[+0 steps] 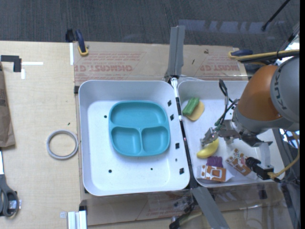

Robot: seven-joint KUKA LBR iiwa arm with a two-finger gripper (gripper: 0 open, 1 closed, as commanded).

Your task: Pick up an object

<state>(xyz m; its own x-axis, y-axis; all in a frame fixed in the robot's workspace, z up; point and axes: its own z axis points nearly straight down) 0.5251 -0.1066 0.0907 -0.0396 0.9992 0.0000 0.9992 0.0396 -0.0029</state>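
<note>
Banana [208, 150]: I am seeing it lying in the right bin [190, 87], toward the near side, and I am treating it as the likeliest pick.
Claw [209, 137]: it is hanging low over the right bin, its metal tips sitting right at the banana's upper end, touching or just above it; I cannot tell which.
Claw state: I am unable to tell whether it is released or clenched, and I am not seeing the banana between its tips, so I am not counting this as a hold.
Doing the step well: I am judging that the claw should be centred across the banana's narrow width, not at its tip, and brought fully down before closing, since a curved, smooth fruit is likely to slip out sideways.
Risk: the packets [215, 170] are lying just beside the banana on the near side, and I am expecting a skewed close to catch one of them.
Other things in the right bin: a green piece [191, 106] is resting near the far left corner, well apart from the claw.
Arm [259, 101]: it is reaching in from the right, its orange band over the bin.
Left bin [90, 142]: it is holding a blue tray [139, 128], well apart from the claw.
Worktop [33, 104]: a ring [62, 144] is lying left of the bins.
</note>
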